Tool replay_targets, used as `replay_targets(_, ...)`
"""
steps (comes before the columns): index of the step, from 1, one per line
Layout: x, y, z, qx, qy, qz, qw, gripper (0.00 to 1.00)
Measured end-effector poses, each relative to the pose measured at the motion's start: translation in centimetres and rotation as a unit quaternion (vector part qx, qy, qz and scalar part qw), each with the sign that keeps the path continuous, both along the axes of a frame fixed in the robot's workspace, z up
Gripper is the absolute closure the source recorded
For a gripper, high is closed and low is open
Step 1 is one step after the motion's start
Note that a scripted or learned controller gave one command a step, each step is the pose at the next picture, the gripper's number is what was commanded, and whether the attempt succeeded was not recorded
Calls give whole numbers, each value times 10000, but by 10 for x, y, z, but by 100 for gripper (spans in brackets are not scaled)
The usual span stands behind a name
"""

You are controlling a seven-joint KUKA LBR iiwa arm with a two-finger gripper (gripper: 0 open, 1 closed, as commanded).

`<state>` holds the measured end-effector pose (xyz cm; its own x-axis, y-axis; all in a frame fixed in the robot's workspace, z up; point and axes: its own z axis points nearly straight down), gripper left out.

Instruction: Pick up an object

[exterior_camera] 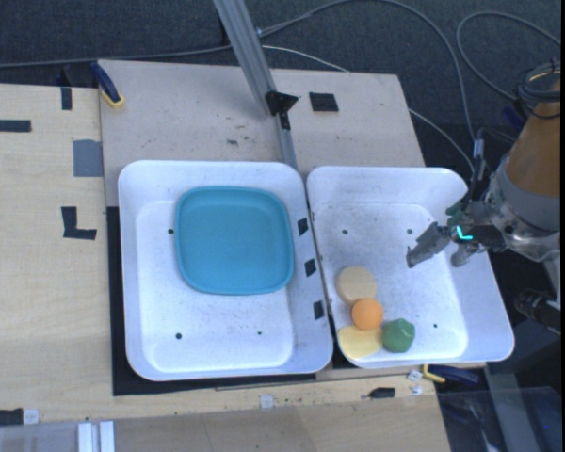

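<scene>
Several small toy foods lie clustered at the near left of the right bin: a beige round piece, an orange ball, a yellow piece and a green piece. My gripper hovers over the right side of that bin, up and to the right of the cluster. Its two dark fingers stand apart, open, and nothing sits between them. The grey arm with its orange band comes in from the right.
The left bin holds a blue square plate. A slanted metal pole runs from the top down to the gap between the bins. Cables lie on the dark floor at the upper right.
</scene>
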<state>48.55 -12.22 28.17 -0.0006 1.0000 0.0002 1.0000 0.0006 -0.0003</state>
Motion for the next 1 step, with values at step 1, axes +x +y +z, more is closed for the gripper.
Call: replay_targets(1, 0, 0, 0, 0, 0, 0, 10000, 0)
